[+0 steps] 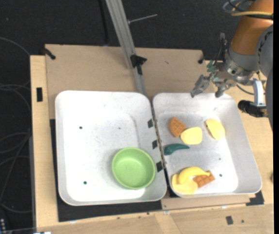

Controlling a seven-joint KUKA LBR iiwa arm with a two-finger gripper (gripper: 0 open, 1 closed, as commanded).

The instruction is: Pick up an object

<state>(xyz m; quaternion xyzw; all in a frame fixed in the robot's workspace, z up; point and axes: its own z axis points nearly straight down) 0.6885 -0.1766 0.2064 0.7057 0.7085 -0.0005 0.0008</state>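
The gripper (209, 88) hangs over the far rim of the right bin (247, 177), its 2 fingers spread wide with nothing between them. Nearest it inside that bin lies a pale yellow piece (215, 128); further in are a second yellow piece (191, 135), an orange waffle-like piece (177, 126) and a dark green item (175, 149), with a yellow and orange cluster (192, 180) by the near rim. This looks like the approach step: next it needs to settle over 1 object and descend.
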